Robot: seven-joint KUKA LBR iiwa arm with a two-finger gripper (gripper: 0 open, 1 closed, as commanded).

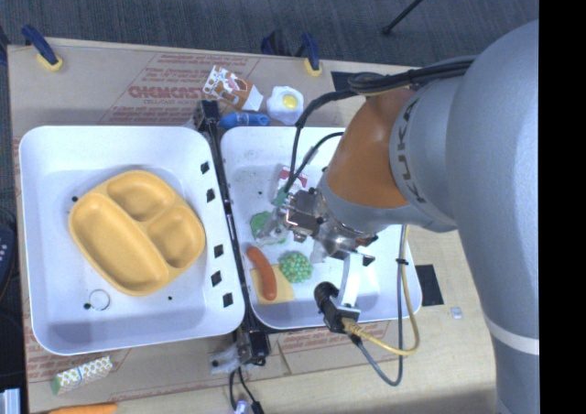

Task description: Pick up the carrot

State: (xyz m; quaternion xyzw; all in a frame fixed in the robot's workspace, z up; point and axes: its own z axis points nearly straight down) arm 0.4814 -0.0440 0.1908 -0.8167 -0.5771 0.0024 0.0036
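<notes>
You're looking down on the right bin [389, 307], and that's your landmark. Nearest the camera, along its front-left corner, lies the carrot [263, 272]: an orange stick, lengthwise front to back, resting partly on a yellow slice [283, 292]. Nothing has hold of it, so the pick is not yet made. Just right of the carrot sits a green, bumpy pea cluster [295, 266], close enough to get in your way.

Move toward the middle of the bin and there's the claw [286, 216], hanging over a green leafy piece [263, 223], just behind the carrot's far end. You can't tell how far the claw is spread; the wrist and cables crowd it, and nothing is seen clamped in it.

Judging by its looks, the carrot is a light, stiff plastic toy, smooth and rounded, so it may roll or squirt out of a pinch. Take it across its middle, with the grip square to its length, keeping off the peas.

Left of the bin, a second bin [37, 220] carries a yellow tray [137, 231]. Beyond the right bin's back wall, on the worktop [110, 73], lie an egg [286, 103] and a small carton [225, 85].
</notes>
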